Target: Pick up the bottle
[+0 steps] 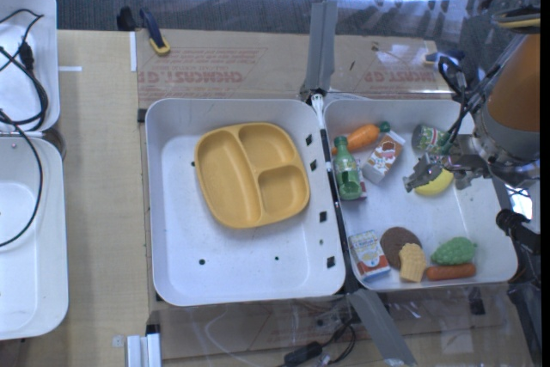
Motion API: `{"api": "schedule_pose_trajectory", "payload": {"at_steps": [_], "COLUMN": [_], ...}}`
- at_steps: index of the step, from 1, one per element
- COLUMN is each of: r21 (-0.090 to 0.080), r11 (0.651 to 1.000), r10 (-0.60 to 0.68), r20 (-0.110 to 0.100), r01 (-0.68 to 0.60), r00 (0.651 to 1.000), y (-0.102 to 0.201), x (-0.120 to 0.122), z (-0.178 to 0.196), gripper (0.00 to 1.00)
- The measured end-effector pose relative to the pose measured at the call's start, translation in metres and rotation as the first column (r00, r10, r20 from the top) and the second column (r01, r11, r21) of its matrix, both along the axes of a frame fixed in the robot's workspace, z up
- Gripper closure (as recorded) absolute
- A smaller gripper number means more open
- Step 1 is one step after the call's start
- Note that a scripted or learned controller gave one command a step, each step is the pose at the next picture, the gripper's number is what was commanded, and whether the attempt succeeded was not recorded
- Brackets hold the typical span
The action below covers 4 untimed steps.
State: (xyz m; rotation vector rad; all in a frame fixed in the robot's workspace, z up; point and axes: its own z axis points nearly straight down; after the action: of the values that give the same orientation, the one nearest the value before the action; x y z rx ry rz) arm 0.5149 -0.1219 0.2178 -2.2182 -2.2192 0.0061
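Note:
The green bottle [346, 170] lies in the right bin [490, 223], close against its left wall, with its cap toward the back. My gripper [419, 177] hangs over the middle of the same bin, to the right of the bottle and well apart from it. It sits just beside a yellow fruit [438, 183]. The grey arm with its orange band [518, 94] reaches in from the right edge.
Around the bottle are a carrot [363, 135], a small carton [383, 157] and a can [429, 137]. Near the front lie another carton [367, 253], a brown cookie [396, 241], a cracker [412, 262], broccoli [453, 251] and a sausage [449, 272]. A yellow divided plate [252, 174] rests in the left bin [172, 271].

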Motion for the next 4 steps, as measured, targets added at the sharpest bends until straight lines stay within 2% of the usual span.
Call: {"api": "schedule_pose_trajectory", "payload": {"at_steps": [1, 2, 3, 4], "r21": [0.0, 0.0, -0.001, -0.002], "r11": [0.999, 0.999, 0.994, 0.994], "r10": [-0.043, -0.043, 0.111, 0.11], "r20": [0.002, 0.002, 0.002, -0.002], "r01": [0.043, 0.043, -0.111, -0.11], "r00": [0.999, 0.999, 0.994, 0.994], "y": [-0.018, -0.018, 0.04, 0.039], "x": [-0.011, -0.011, 0.01, 0.012], "z": [0.009, 0.009, 0.064, 0.07], "gripper": [0.0, 0.0, 0.0, 1.0]}}
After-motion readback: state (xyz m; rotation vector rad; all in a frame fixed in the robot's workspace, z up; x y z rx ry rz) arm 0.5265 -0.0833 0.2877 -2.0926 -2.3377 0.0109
